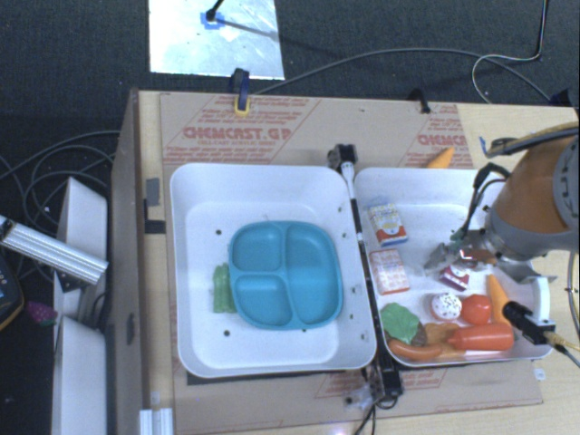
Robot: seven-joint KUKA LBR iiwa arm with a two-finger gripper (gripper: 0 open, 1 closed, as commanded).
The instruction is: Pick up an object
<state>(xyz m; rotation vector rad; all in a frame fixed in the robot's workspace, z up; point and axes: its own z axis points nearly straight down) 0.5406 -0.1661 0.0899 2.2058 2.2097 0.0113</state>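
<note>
Reaching into right bin (426, 181) — gripper (456, 255) low beside red-white packet (454, 279); finger state cannot be told; nothing lifted yet — pick still ahead.

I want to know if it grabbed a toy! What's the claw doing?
Gripper: low in the right bin, over the toys; open or shut cannot be told.
</note>
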